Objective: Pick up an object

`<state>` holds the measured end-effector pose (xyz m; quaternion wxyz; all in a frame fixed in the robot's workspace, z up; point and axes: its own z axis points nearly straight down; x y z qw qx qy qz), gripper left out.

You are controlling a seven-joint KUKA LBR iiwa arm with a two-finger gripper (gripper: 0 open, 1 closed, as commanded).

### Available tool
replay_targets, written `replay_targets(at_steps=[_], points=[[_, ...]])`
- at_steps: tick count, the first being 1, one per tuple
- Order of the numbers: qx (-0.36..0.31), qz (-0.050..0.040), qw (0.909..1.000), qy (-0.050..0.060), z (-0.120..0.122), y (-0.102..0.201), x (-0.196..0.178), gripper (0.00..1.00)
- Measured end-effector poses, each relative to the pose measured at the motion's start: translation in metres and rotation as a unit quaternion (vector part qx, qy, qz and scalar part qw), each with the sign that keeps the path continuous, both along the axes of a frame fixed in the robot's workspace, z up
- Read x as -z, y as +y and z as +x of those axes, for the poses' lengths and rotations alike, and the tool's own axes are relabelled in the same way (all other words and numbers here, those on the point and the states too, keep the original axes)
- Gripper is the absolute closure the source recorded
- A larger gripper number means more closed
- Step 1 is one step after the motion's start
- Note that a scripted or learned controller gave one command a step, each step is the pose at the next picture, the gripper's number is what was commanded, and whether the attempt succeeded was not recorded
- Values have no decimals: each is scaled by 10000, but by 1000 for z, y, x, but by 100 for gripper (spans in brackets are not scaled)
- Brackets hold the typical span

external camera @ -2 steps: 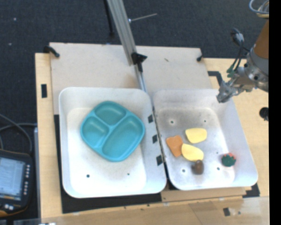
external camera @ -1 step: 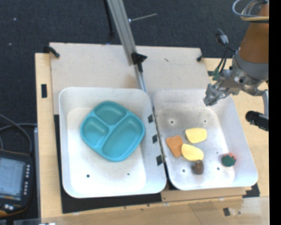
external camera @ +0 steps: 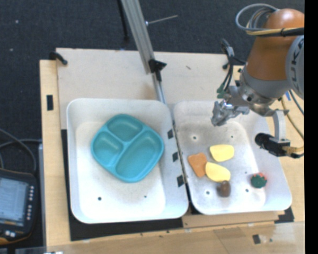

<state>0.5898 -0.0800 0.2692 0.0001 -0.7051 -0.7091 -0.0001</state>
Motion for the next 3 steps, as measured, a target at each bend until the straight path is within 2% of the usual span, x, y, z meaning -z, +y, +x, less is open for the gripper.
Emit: replay_targets(at_steps=[1, 2, 3], points=[[2, -2, 10000, -3, -2, 42, 7, 100], [-6, 1, 10000, 1, -8, 99, 19, 100], [-16, 12, 10000, -14, -18, 155, 11, 100]])
